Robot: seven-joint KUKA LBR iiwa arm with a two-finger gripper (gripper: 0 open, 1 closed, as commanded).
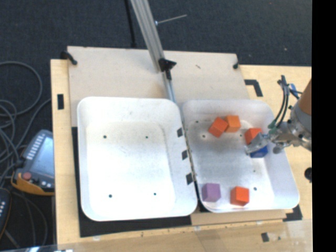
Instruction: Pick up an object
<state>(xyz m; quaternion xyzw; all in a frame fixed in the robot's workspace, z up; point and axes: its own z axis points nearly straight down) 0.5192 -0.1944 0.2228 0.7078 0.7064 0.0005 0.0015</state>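
gripper (261, 143) | opening unclear | beside blue object (258, 151) | touching red block (252, 135)

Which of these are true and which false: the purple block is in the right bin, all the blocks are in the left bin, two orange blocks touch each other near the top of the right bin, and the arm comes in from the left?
1. The purple block lies in the right bin. True.
2. All the blocks are in the left bin. False: every block lies in the right bin.
3. Two orange blocks sit touching near the right bin's far side. True.
4. The arm comes in from the left. False: the gripper reaches in from the right, near a red-orange block and a blue object.
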